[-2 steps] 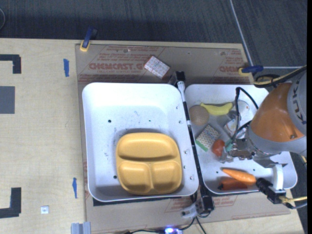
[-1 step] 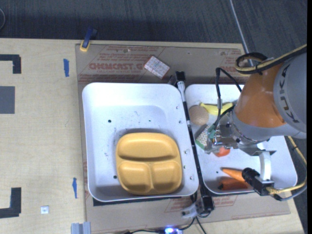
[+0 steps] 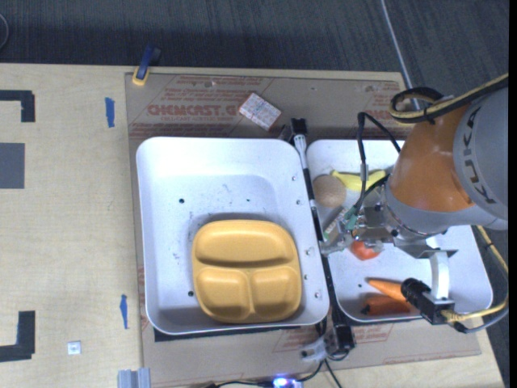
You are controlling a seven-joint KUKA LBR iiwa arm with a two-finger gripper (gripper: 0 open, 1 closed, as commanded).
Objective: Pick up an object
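Observation:
My gripper (image 3: 346, 231) hangs low over the left part of the right bin (image 3: 477, 285), close to its left wall. A small red round thing (image 3: 366, 251) lies just below and to the right of it, partly covered by the wrist. A tan egg-shaped object (image 3: 329, 189) sits just beyond the gripper, with a yellow banana-like piece (image 3: 354, 181) beside it. An orange carrot (image 3: 388, 287) and a darker orange piece (image 3: 380, 305) lie near the bin's front edge. The arm hides the bin's right and back.
The left bin (image 3: 161, 176) holds a yellow three-compartment tray (image 3: 246, 267) at its front right. The rim between the two bins (image 3: 311, 204) runs right beside the gripper. Cables (image 3: 363, 148) loop above the right bin. A black part (image 3: 422, 299) of the arm overhangs the carrot.

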